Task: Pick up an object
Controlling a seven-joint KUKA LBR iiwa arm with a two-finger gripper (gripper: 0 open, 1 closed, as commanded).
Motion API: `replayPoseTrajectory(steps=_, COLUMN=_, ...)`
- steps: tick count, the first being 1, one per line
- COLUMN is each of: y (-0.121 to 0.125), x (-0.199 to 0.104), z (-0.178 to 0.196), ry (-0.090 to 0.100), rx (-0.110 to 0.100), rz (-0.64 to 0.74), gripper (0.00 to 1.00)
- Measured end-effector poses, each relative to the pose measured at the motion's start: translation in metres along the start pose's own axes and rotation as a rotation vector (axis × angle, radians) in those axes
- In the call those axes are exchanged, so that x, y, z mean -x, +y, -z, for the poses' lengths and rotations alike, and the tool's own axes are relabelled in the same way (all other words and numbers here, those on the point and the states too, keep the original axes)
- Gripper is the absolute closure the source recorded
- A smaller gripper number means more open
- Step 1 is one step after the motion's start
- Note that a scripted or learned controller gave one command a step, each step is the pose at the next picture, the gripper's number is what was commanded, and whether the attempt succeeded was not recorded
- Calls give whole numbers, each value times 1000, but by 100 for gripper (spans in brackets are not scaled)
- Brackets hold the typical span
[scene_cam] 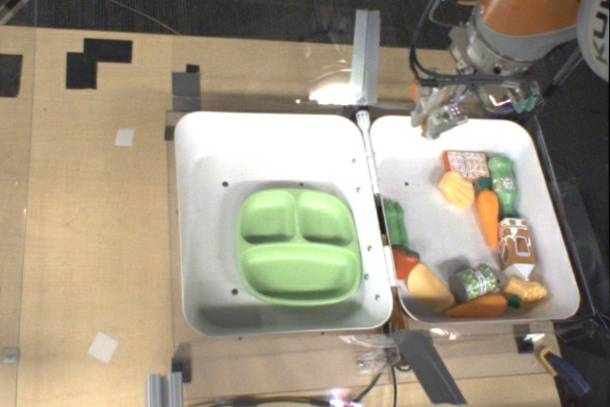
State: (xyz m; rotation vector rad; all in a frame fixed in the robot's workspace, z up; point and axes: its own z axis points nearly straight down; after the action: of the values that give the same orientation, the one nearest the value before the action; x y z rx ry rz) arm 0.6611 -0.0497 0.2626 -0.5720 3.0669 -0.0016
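Note:
My gripper (437,115) hangs over the far left rim of the right bin (429,205), below the orange wrist band. Nothing shows between its fingers. In that bin lie several toy foods: a red and white box (466,163), a yellow piece (457,190), a green packet (502,179), an orange carrot (488,216), a brown and white carton (516,243), a small can (475,282), a yellow wedge (428,284), a red piece (404,260) and a green item (394,224) by the left wall. The nearest toys lie below and right of the gripper.
The left bin (205,167) holds a green divided tray (298,244). A metal post (366,57) stands behind the seam between the bins. Black cables loop around the wrist (427,33).

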Motion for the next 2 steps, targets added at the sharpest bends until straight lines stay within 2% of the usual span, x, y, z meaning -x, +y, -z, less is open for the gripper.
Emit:
replayPoseTrajectory(steps=1, y=0, x=3, z=13, ry=-11, rx=-3, rz=0, gripper=100)
replayPoseTrajectory(steps=2, y=-49, x=-8, z=36, ry=10, rx=2, rz=155, gripper=100)
